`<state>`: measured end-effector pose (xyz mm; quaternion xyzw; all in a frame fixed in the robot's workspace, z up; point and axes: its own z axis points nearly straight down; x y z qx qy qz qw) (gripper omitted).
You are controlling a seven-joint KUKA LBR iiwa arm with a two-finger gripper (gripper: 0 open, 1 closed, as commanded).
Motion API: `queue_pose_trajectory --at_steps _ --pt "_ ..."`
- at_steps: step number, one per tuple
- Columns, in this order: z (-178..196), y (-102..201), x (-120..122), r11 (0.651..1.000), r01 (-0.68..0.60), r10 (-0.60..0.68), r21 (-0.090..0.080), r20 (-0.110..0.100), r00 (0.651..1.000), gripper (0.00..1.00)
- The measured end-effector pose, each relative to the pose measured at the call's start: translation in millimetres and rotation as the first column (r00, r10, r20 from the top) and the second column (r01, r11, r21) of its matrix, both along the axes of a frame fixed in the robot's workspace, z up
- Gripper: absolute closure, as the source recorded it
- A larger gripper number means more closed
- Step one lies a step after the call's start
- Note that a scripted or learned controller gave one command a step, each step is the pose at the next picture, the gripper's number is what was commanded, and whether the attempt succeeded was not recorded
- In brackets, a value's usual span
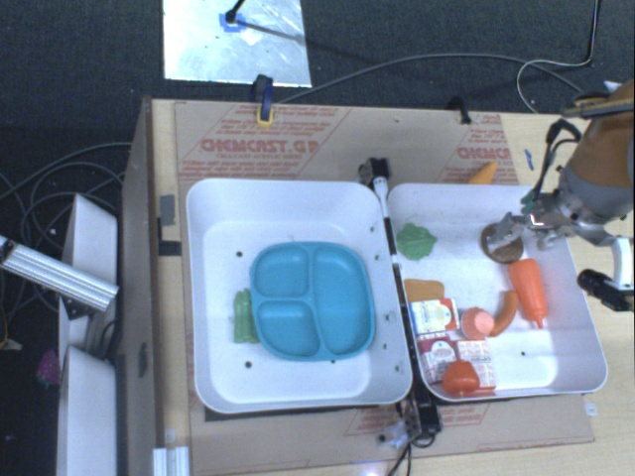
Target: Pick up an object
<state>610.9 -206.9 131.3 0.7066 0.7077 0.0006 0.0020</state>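
On the bench: two white bins side by side, left bin (213,216) and right bin (585,355).
Arm: arm (600,157) reaches in from the right, over the far right part of the right bin.
Gripper: gripper (511,238) sits low at a dark round piece near the bin's back right; whether it is open or closed I cannot tell.
Target, by my guess: carrot (529,291), just beside the gripper toward the front, lying lengthwise and apart from the clutter.
Other candidates: green leaf (416,240) near the divider; sausage (504,312) touching a pink cup (478,322); cartons (433,317) and a red piece (459,378) packed together at the front left corner.
How to do it well: pick the item with free space on both sides; set the jaws across the carrot's narrow width, near its middle; come straight down, close fully before lifting; avoid the crowded corner, where neighbours would block the jaws.
Risk: the carrot's rounded, tapering body may roll or slip out.
Count, left bin: one blue tray (312,298), one green piece (243,317) at its left.
Count, right bin: one carrot, one leaf, one sausage, one cup, one red piece, cartons about three, hard to separate.
Outside the bins: one small orange item (482,174) on the board behind.
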Motion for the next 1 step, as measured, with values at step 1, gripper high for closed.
queue_pose_trajectory --at_steps 1 --pt "-44.1 0.1 32.7 1.000 -0.003 0.003 -0.001 0.004 1.000 0.00"
